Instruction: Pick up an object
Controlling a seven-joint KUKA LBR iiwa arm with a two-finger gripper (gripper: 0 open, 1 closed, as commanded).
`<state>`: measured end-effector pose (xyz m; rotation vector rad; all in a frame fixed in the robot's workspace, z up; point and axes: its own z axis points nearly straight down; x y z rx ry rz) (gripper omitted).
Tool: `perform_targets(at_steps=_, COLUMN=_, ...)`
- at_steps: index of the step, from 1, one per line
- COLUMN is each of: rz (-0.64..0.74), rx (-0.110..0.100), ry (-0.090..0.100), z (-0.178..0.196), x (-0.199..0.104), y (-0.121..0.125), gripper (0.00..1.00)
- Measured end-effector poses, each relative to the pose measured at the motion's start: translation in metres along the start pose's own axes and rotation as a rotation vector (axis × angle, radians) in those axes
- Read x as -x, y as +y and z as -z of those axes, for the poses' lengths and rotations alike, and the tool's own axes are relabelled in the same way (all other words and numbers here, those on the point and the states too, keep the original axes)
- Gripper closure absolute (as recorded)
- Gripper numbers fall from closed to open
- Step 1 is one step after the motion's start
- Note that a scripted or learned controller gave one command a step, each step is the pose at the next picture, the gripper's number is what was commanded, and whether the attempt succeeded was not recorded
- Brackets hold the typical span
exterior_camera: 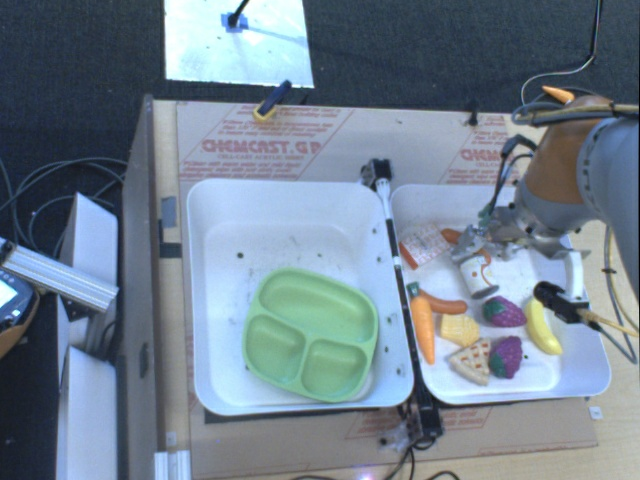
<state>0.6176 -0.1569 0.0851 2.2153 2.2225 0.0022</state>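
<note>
Dark carpet all round, w/ a pale metal sheet lying on it beyond the counter, which is topped w/ printed brown board. Two shallow white bins sit side by side on it, touching along a black centre seam. Left bin holds a green divided plate, low and toward the near side, nothing on it. Right bin carries the pickable stuff, crowded toward its near half: carrot along the seam wall, cheese wedge just beside it, sandwich-like wedge, two purple pieces (grapes or similar, can't be sure), banana at the far-right side, a flat printed card further back. My arm comes in from the right, orange band visible above the wrist, angled down so my tool is low over the middle of the right bin, near a small white-and-orange item that lies just beside and below it. Judgement: that placement suits a descent onto that item, since it lies clear of the carrot and cheese. Tool opening: can't tell — grey metal and item blur together; can't tell if anything is held. Risk, as I read it: neighbours are close, a nudge could shove them together.
</note>
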Motion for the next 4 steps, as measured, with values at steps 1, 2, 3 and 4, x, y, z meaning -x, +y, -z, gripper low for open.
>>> perform_targets(at_steps=1, rz=-0.002, rx=-0.002, ry=0.001, z=0.018, x=0.003, y=-0.052, gripper=0.0)
perform_targets(at_steps=2, rz=0.003, rx=-0.018, ry=0.003, z=0.001, x=0.014, y=0.049, gripper=0.0)
perform_targets(at_steps=3, rz=0.008, rx=-0.025, ry=0.006, z=0.011, x=0.012, y=0.048, gripper=1.0)
perform_targets(at_steps=4, rz=0.002, rx=0.002, ry=0.002, z=0.093, x=-0.061, y=0.053, gripper=1.0)
